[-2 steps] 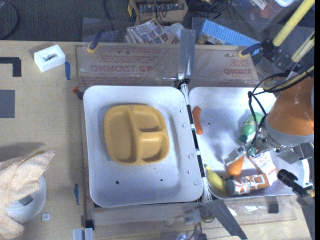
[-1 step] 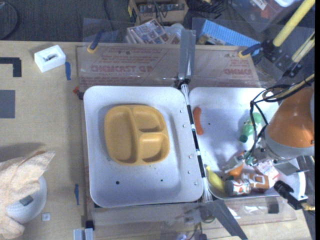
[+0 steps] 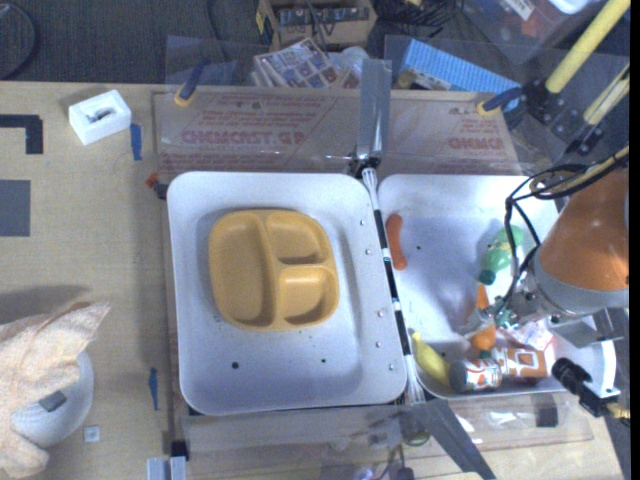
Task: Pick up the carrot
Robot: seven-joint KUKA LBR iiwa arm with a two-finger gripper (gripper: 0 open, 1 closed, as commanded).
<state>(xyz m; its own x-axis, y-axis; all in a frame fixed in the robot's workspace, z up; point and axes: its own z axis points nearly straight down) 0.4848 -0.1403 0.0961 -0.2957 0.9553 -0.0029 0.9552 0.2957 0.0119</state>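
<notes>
Orange carrot (image 3: 483, 296) in the right-hand white bin (image 3: 440, 208), lying slantwise right against the gripper (image 3: 500, 314) on its view-left side, lower end lost beneath the gripper's metalwork. Impossible to tell whether the gripper is parted, closed or clamped on anything, with the grey wrist and orange band of the arm (image 3: 590, 243) hanging over it from the right. Just above the gripper, close by the carrot's upper end, a green bottle (image 3: 497, 258). Just below the gripper, a small round orange item (image 3: 484, 340), touching a bottle with an orange-and-white label (image 3: 495, 370) lying on its side against the near wall. Farther to the lower left of the gripper, a yellow banana (image 3: 430, 360) in the bin's corner. Well off to the gripper's left, by the wall between the bins, a reddish sausage-shaped item (image 3: 397, 240). Beyond that wall, far left of the gripper, the left-hand white bin (image 3: 200, 368) with a yellow divided plate (image 3: 272, 268).
</notes>
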